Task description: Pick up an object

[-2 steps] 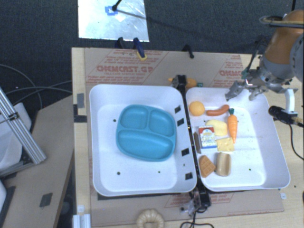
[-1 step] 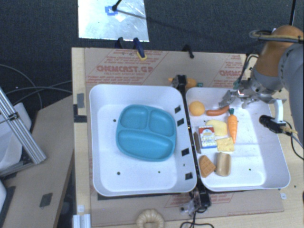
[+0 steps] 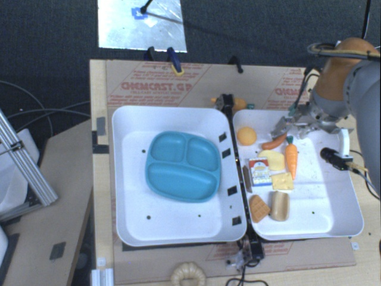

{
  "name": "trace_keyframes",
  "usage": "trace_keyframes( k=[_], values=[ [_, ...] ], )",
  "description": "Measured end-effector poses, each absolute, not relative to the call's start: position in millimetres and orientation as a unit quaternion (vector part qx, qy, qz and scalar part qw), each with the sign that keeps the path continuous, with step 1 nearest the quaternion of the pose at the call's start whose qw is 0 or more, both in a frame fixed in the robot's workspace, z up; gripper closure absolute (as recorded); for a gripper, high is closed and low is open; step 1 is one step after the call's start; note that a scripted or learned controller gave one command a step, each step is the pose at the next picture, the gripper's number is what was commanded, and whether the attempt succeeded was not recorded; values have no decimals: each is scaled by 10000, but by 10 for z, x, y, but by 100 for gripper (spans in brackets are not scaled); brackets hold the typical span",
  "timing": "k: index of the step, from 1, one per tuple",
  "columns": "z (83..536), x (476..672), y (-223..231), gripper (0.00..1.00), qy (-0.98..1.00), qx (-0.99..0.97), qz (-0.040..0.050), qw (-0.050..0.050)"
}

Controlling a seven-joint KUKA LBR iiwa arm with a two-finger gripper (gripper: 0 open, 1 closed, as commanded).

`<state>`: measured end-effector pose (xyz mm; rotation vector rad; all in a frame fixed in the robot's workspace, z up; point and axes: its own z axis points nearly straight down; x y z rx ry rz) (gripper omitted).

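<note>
Cardboard-covered bench under two white bins: in the right bin (image 3: 339, 219) the toy food bunches at about nine o'clock, with the hot dog (image 3: 274, 142) and carrot (image 3: 291, 158) touching just below my gripper (image 3: 290, 126), which hovers at the bin's twelve o'clock, and I cannot tell how it is set. I judge the worry is crowding: the cheese wedge (image 3: 273, 159), snack box (image 3: 259, 172), bread roll (image 3: 280, 205) and orange (image 3: 246, 136) sit so near that a descent could pinch two pieces or nudge one aside. At nine o'clock, the left bin (image 3: 131, 219) carries a blue divided plate (image 3: 183, 165), well apart from trouble.
</note>
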<state>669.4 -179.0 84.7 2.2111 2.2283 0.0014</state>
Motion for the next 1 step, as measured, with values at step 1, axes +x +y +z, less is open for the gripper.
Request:
trace_keyframes(
  k=[1],
  values=[
    [974, 6708, -1794, 100, 7104, 7038, 14, 38]
  ],
)
